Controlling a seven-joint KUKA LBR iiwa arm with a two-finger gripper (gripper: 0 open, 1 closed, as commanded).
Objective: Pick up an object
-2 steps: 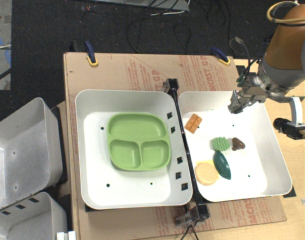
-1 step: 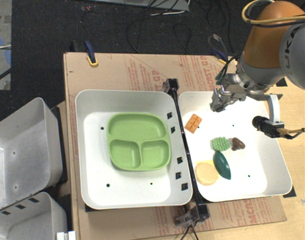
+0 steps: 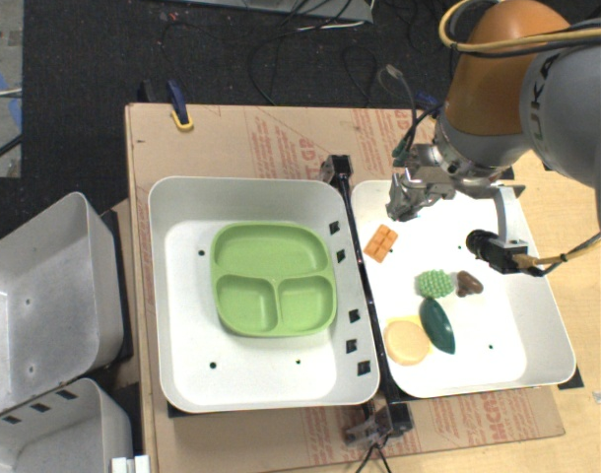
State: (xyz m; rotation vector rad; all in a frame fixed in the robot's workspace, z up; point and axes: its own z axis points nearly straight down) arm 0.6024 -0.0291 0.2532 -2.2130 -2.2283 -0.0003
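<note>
While the gripper (image 3: pixel 407 203) hangs over the right bin (image 3: pixel 537 363), I cannot tell its claw's state. From the claw, I see the orange waffle piece (image 3: pixel 379 243) at seven o'clock, apart from it.

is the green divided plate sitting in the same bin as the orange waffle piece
No, the green divided plate lies in the left bin, while the orange waffle piece is in the right bin.

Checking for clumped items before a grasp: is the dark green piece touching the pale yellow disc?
Touching. The camera view shows the dark green piece overlapping the right edge of the pale yellow disc, no white bin floor between them.
</note>
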